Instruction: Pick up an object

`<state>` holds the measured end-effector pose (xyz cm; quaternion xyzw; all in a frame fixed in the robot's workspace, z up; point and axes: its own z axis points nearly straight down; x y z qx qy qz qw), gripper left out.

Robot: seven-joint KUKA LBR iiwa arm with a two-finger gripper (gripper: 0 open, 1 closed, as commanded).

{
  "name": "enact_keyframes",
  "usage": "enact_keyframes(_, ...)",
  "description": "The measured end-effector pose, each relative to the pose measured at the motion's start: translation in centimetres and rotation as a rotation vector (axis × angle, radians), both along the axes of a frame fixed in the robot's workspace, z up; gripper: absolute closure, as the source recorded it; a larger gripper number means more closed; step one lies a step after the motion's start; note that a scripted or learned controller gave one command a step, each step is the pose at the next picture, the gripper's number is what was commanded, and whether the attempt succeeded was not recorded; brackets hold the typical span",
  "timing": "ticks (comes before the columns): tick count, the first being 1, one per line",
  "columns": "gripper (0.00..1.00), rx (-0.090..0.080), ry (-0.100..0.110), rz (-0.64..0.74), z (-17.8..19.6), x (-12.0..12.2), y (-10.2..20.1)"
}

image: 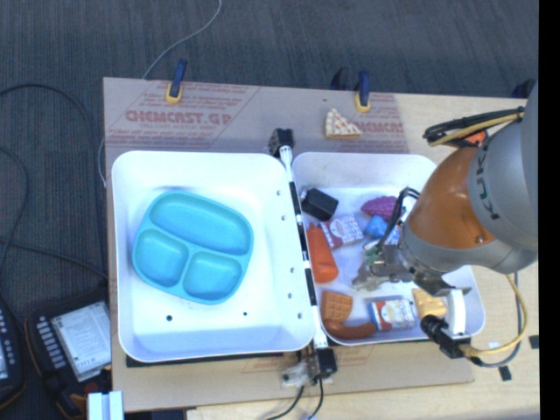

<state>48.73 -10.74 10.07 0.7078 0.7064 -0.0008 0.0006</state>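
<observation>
Overhead slanted view of the counter [131, 112] with two white bins. The left bin [131, 322] holds a blue divided tray [192, 245]. The right bin [350, 160], taken here as the landmark, holds small toy foods: an orange carrot [321, 254] along its left wall, long axis running near to far; a black block [319, 203] at its far left; a waffle [336, 304] and a sausage [348, 329] at its near left; a purple piece [381, 206] at its far middle; a labelled packet [391, 312] near its front wall. The end effector [378, 268] hangs over the bin's middle; whether it is apart or together cannot be told. The carrot lies just to its left, a likely target. The arm's wrist hides the bin's right half.
</observation>
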Motion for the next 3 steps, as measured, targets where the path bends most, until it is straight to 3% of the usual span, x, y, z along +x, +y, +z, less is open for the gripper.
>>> enact_keyframes(1, 0.00, 0.000, 0.000, 0.000, -0.01, -0.01, -0.01)
enact_keyframes(2, 1.00, 0.001, 0.005, 0.000, 0.67, 0.00, -0.04)
enact_keyframes(3, 0.00, 0.001, 0.005, 0.000, 0.66, 0.00, -0.04)
